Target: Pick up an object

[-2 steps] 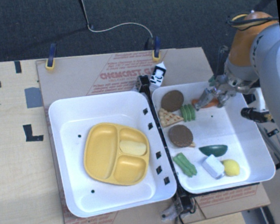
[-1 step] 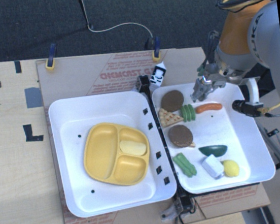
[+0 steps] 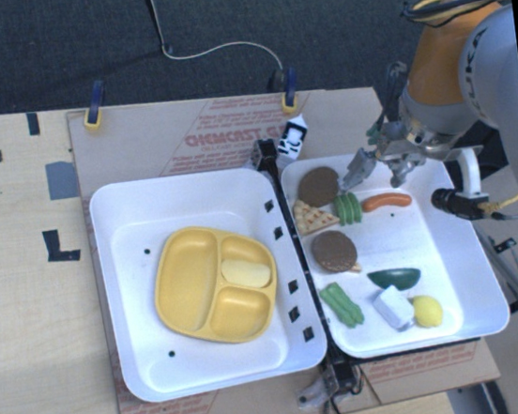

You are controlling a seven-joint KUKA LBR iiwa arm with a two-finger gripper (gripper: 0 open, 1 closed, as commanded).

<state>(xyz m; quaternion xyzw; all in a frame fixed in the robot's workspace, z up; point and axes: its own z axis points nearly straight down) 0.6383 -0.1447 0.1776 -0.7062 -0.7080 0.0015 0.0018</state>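
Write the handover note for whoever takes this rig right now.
Gripper: open, holding nothing, poised over the far end of the right bin, between the brown patty and the sausage.
Right bin also holds a waffle wedge, green pod, second brown patty, green beans, dark green piece, white block and lemon.
Left bin: yellow divided tray.
Done: nothing picked.
Left: lower, close on one object, lift.
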